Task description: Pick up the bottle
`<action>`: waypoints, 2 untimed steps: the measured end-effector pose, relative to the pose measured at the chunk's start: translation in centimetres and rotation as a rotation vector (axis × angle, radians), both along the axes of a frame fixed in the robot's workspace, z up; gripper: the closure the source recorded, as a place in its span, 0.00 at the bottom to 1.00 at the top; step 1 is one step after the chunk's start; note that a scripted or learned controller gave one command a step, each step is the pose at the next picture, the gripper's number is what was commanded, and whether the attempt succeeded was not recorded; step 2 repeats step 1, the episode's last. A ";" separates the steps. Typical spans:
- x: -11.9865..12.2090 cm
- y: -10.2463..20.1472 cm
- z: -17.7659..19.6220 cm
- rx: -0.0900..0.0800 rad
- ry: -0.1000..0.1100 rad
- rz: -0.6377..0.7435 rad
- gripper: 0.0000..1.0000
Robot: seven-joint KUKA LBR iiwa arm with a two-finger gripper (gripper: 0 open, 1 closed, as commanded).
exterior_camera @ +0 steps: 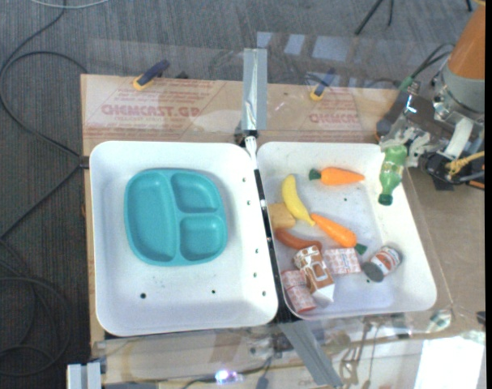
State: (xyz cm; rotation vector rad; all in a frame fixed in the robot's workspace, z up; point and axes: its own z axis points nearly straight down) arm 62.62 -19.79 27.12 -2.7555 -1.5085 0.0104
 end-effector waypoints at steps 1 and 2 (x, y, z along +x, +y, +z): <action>0.1 0.0 0.5 -0.003 0.007 0.001 1.00; 0.1 0.0 0.5 -0.003 0.007 0.001 1.00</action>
